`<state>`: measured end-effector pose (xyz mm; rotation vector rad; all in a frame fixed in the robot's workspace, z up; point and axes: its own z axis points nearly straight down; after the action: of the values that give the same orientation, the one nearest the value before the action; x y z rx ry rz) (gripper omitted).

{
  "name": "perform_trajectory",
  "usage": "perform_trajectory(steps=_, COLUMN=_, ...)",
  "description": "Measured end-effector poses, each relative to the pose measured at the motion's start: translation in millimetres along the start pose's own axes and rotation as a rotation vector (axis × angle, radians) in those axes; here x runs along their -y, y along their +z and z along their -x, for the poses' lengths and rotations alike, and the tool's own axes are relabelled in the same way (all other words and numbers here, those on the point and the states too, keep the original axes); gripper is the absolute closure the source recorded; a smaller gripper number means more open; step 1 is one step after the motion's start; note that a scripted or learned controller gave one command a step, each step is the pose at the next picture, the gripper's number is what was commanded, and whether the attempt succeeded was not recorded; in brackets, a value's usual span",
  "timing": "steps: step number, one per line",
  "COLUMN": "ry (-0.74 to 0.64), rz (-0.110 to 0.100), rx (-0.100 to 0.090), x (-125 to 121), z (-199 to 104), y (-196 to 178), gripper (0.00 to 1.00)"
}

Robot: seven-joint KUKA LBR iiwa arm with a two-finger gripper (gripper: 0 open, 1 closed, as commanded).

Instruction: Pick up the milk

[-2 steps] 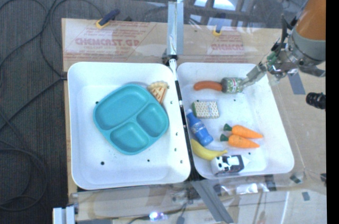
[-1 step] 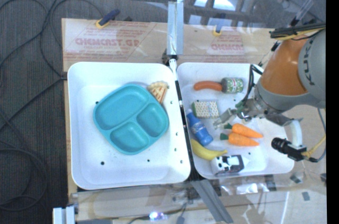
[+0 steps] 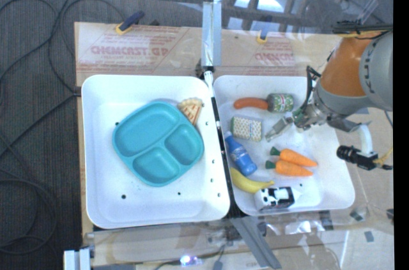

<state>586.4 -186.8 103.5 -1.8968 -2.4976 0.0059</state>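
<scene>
The milk [image 3: 275,196] is a small white carton with black cow patches. It lies on its side at the front edge of the right bin [image 3: 332,195], just right of a banana's tip. My gripper [image 3: 285,124] hovers over the middle of the right bin, well behind the milk and apart from it. It sits between a green can [image 3: 281,101] and two carrots [image 3: 293,163]. Nothing shows in its grasp.
The right bin also holds an orange sausage-shaped piece [image 3: 250,103], a speckled block [image 3: 246,128], a blue bottle [image 3: 239,155] and a banana [image 3: 249,182]. In the left bin [image 3: 102,198] lie a teal divided plate [image 3: 158,142] and a wedge of food [image 3: 190,109].
</scene>
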Motion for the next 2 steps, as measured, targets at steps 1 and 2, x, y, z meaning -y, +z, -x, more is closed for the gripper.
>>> perform_trajectory(steps=1, ry=-0.002, rz=-0.003, rx=-0.007, x=-0.7, z=-1.6, y=-4.6, gripper=1.0)
perform_trajectory(steps=2, ry=-0.002, rz=-0.004, rx=-0.007, x=-0.8, z=-1.8, y=-4.5, gripper=0.0)
